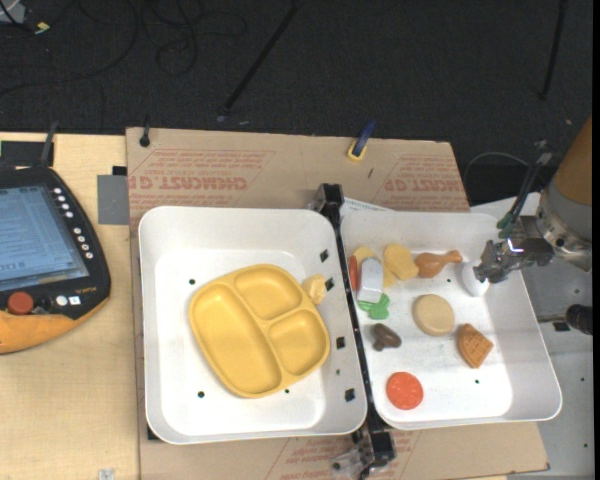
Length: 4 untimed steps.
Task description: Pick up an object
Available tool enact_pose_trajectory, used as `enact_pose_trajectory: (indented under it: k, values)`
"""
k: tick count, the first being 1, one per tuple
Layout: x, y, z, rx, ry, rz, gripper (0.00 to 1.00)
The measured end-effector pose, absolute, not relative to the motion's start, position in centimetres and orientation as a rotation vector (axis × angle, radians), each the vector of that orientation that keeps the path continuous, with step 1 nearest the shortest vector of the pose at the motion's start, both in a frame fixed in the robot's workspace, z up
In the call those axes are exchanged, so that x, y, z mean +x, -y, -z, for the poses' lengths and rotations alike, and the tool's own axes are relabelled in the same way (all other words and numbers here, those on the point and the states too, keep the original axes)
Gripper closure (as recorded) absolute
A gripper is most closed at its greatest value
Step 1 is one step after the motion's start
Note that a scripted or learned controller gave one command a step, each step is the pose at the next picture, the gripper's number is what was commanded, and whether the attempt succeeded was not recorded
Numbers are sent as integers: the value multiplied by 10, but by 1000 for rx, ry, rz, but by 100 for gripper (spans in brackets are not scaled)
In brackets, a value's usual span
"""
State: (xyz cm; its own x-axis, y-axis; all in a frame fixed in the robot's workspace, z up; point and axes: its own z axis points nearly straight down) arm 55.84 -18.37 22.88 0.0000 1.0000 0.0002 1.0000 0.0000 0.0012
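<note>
Objects for picking lie in the right bin [525, 398]; none is chosen for me by name, so any of them would do. Going from the left: a teach pendant [35, 258] rests on the bench, well apart from the work. The left bin [160, 368] holds a yellow divided plate [260, 328]. Across the black divider, the right bin carries a small cluster: a red and green piece [365, 283] near the divider, a yellow piece [400, 263], an orange drumstick-shaped toy [438, 262], a dark brown lump [384, 337], a tan round biscuit [434, 315], a red disc [405, 390] and a waffle-brown wedge [474, 346]. My gripper [492, 266] sits at the bin's upper right side, just beside a small white thing at the rim. It is too small and dark here for me to tell its state, and I see nothing held in it. I judge the pick not yet made: every item lies on the bin floor, so the approach, the close and the lift all remain.
</note>
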Motion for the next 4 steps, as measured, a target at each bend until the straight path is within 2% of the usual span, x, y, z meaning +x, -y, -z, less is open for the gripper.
enact_pose_trajectory:
  k: [1,2,3,4]
  values:
    - [564,136,-235,2219,-2228,-2,100]
    - [561,88,-239,2221,-2228,0,100]
    - [560,38,-218,2222,-2228,3,100]
    - [565,43,-220,2222,-2223,2,100]
